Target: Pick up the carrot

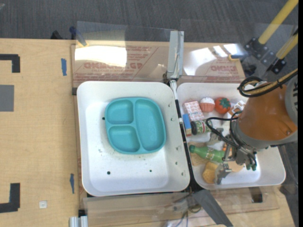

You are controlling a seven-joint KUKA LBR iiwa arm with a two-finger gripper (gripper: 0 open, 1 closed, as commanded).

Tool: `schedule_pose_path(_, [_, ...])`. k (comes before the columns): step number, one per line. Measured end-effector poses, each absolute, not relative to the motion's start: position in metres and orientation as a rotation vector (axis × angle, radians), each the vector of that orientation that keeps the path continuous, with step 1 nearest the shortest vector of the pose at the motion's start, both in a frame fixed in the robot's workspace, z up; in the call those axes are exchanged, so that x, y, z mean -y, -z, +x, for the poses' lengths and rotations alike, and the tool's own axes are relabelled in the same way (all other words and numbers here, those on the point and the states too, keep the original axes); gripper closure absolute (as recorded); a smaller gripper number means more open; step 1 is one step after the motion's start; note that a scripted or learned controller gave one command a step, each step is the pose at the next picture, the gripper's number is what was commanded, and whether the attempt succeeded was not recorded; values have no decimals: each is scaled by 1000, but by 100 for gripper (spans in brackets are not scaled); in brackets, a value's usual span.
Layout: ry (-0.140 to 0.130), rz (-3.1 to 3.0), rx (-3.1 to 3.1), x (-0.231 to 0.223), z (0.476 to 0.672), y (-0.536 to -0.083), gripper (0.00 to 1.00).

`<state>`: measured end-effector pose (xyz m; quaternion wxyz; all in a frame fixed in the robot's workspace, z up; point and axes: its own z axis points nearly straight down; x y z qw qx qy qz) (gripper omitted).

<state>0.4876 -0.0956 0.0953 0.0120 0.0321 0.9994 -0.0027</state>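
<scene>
My gripper hangs low over the front of the right bin, below the orange wrist band. A small orange piece, possibly the carrot, shows right under it among dark cables; I cannot tell whether it is held. Another orange-yellow bit peeks out beside the red tomato at the bin's back, half hidden by the arm.
The right bin also holds a pink box, a white-and-red toy, a small bottle, a green bottle and a tan piece. In the left bin lies a teal divided plate.
</scene>
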Motion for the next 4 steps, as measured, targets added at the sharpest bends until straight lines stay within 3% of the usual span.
schedule_pose_path(1, [11,-386,-3091,107,487,-92,0])
schedule_pose_path(2, [2,-218,-3123,92,501,-87,0])
schedule_pose_path(3, [5,-955,-2980,104,517,-87,0])
schedule_pose_path(4, [4,-1166,-2907,159,508,-87,0])
